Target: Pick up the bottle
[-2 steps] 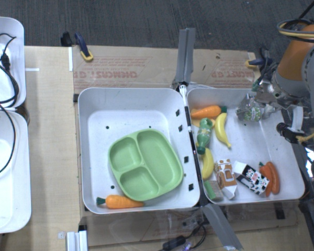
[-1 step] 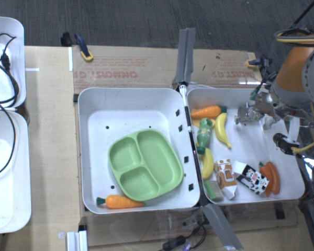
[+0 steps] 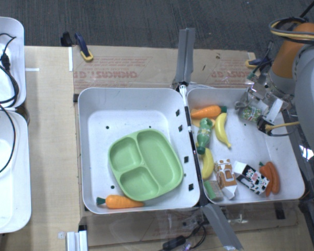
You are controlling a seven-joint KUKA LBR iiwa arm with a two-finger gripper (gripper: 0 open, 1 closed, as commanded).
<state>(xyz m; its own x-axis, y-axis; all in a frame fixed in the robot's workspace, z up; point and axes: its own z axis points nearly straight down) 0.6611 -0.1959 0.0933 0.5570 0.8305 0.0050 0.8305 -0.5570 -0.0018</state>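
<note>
Hovering over the right bin's [image 3: 282, 156] upper right corner, gripper [image 3: 249, 110] is pinching a small greenish thing, identity unclear, bottle [image 3: 204, 135] is lying against the bin's left wall, between carrot [image 3: 205, 112] and bananas [image 3: 220, 129].

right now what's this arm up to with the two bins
The arm's gripper is over the upper right corner of the right bin, with something greenish and clear at its tip. I can't tell if it holds it. A green bottle lies by the divider on the bin's left side, between two bananas and below a carrot. The left bin holds a green divided plate and another carrot.
</note>
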